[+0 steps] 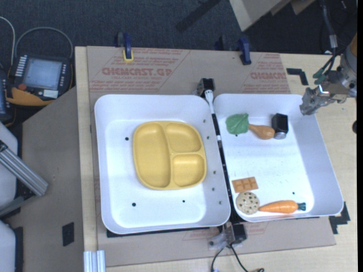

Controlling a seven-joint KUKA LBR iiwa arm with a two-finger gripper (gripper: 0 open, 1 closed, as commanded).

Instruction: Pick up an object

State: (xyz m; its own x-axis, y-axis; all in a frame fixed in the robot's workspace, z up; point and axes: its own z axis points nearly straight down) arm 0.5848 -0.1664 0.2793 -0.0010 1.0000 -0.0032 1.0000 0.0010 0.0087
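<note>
A robot laboratory, a bench of brown board held with blue clamps, a teach pendant with a screen and cables at the left, two white bins with toy food, aluminium frame profile, dark carpet floor

Brown cardboard sheet w/ red print lies under both bins, held at far edge by two blue clamps. Handheld control pendant w/ screen sits off bench to the left, black cable looping above it. Dark carpet beyond the bench.
</note>
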